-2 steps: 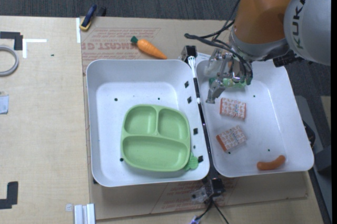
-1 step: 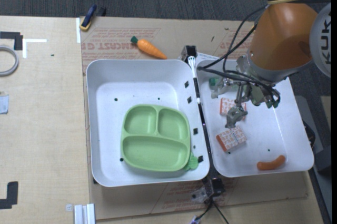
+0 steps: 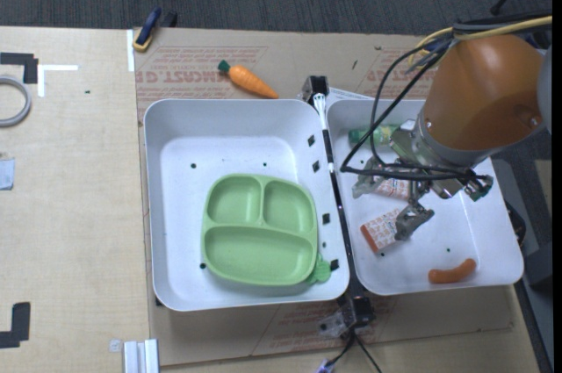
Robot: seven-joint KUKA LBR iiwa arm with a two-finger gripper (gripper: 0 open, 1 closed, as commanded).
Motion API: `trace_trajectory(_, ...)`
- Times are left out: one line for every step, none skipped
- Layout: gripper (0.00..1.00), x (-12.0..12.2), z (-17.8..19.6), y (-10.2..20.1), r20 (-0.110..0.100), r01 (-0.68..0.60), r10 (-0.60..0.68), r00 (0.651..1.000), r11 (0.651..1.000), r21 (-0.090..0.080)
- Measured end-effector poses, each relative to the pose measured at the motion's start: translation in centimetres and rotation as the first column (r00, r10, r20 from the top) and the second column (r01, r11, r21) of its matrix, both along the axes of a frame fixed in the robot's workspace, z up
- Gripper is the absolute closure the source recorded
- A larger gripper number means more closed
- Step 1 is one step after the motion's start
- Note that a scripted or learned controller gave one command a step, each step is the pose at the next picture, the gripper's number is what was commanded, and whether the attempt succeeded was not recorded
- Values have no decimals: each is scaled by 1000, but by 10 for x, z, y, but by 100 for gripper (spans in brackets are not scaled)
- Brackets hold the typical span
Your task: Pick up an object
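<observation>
1. The gripper (image 3: 413,218) hangs low over the right bin (image 3: 492,270), its dark fingers pointing down toward the bin floor. How far apart they stand cannot be told from this slant, and nothing is plainly seen between them.
2. The likeliest object to pick is the small red-and-white packet (image 3: 379,233), lying flat on the bin floor just left of the gripper and slightly below it in the view, close to touching it.
3. Risk: the packet is thin and flat, so the fingers may close above it or slide off its edge and come up with nothing.
4. Risk: the gripper seems set to one side of the packet, not over its middle; a closing grip could nudge it toward the wall between the bins.
5. An orange sausage-shaped toy (image 3: 452,272) lies further toward the front of the bin, to the gripper's right, well apart and unlikely to interfere.
6. A green object (image 3: 369,134) sits behind the gripper near the bin's far wall, partly hidden by black cables (image 3: 378,112) that loop down from the wrist; these could snag.
7. In the left bin (image 3: 167,213), well left of the gripper, rests a green divided tray (image 3: 261,229).
8. A toy carrot (image 3: 248,79) lies on the table (image 3: 70,231) beyond the bins, out of the way.
</observation>
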State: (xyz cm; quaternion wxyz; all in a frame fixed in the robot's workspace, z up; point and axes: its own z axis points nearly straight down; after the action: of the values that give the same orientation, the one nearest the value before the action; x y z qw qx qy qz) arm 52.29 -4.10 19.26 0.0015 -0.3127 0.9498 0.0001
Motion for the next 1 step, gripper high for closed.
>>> trace_trajectory(0, -34, 0, -1, 0, -283, 283, 959, 959, -1)
